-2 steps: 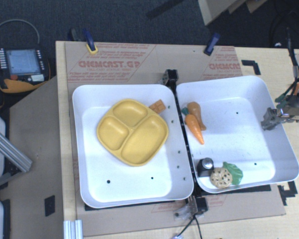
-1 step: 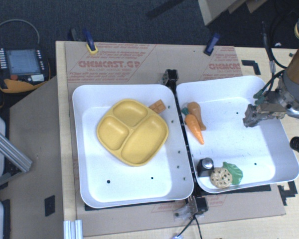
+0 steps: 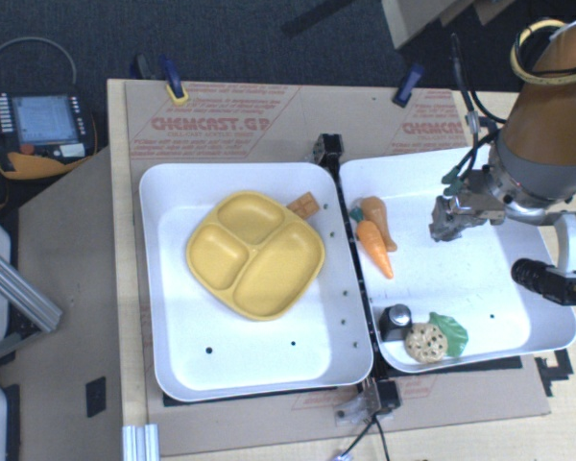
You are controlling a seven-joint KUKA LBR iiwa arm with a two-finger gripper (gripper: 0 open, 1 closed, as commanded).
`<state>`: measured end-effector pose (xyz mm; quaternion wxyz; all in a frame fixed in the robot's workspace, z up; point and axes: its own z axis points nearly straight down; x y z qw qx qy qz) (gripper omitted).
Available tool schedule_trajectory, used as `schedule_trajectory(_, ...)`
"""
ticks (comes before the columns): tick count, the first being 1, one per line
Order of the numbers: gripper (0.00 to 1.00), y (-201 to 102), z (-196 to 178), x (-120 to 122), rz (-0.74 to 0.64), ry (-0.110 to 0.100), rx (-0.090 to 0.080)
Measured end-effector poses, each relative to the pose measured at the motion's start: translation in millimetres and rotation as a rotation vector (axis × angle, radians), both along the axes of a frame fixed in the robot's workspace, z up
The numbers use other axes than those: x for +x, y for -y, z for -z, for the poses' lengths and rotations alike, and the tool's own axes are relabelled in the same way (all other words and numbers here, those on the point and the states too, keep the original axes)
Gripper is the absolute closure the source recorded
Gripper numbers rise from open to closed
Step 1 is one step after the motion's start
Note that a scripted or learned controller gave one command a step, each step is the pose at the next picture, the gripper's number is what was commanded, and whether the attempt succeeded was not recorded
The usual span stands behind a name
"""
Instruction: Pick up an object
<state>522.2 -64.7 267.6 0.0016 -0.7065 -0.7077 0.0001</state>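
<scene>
**End effector hanging over right bin, nothing gripped**

Cookie (image 3: 425, 342) and leaf (image 3: 451, 332) are sitting at the near rim; carrot (image 3: 374, 248) is lying by the divider, reachable. End effector (image 3: 448, 221) is hovering beyond; whether it is apart or together, I cannot tell

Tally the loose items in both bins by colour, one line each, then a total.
Yellow: 1, the divided plate
Brown: 1, the small block at the plate's far corner
Orange: 2, the carrot and the paler piece beside it
Green: 1, the leaf
Tan: 1, the cookie
Black and silver: 1, the small round thing
Total: 7
</scene>
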Motion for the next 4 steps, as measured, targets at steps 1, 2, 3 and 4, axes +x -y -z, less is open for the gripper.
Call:
schedule_trajectory(1,1.0,-46,16,5,-0.001,-0.002,-0.001)
schedule_trajectory(2,1.0,-101,15,11,-0.005,0.004,-0.001)
schedule_trajectory(3,1.0,-150,18,15,-0.002,0.004,-0.002)
schedule_trajectory(4,0.0,-148,18,15,0.001,0.004,-0.002)
